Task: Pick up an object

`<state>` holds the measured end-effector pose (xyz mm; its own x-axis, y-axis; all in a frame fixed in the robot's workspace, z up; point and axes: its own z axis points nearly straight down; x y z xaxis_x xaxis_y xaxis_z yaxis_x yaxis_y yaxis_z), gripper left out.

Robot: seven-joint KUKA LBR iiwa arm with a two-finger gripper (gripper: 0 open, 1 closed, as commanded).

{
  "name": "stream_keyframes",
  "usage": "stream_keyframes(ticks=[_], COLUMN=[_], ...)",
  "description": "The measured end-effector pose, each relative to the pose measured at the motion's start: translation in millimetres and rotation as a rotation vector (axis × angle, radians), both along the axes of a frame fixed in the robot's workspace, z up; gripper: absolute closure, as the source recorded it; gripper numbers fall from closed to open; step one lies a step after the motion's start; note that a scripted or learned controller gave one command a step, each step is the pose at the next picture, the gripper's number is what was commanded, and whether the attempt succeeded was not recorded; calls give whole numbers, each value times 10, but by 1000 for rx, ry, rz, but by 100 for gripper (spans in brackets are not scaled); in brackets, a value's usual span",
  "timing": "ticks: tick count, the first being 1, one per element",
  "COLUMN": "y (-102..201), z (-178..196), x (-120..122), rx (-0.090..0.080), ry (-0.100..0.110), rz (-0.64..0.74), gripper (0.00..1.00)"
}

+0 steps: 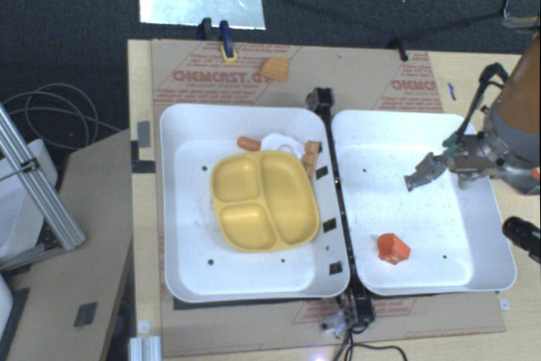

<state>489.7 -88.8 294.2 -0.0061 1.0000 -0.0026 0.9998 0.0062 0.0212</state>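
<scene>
Orange object (pixel 393 248) in right bin (pixel 482 266), gripper (pixel 420 176) above it, apart, grip state unclear

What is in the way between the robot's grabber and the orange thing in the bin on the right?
Nothing visible. The gripper hangs over the right bin, and the orange thing lies below it in the picture, nearer the front edge. Between them is just bare white bin floor. The yellow tray sits over in the left bin.
</scene>
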Motion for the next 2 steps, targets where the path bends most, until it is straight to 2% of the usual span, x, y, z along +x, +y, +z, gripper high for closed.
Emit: stream_keyframes(ticks=[1, 2], y=[28, -275], z=[-947, -1462], x=[-45, -41], rx=[4, 2], ry=[28, 24], rz=[-5, -8], gripper=[0, 0])
